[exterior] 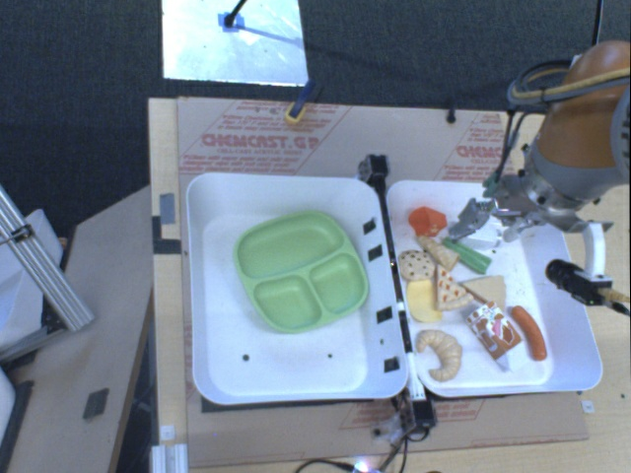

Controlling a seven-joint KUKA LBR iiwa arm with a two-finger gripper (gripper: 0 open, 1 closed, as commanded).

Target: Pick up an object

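Observation:
My gripper (467, 223) hangs over the back of the right bin (572, 363), between a red-orange piece (427, 220) and a green stick-shaped toy (471, 257). It is close above the green toy's upper end, and I see nothing held in it. Below them lie a chocolate-chip cookie (414, 263), a beige cone-shaped piece (439, 252), a yellow cheese block (424, 303) and a pizza slice (451, 290). Toward the front are a croissant (441, 353), a red packet (493, 330) and a red sausage (529, 332).
The left bin (212, 363) holds a light green divided plate (301, 271). A black-clipped divider (386, 264) separates the two bins. A tan bread wedge (487, 288) lies mid-bin on the right. The arm reaches in from the upper right.

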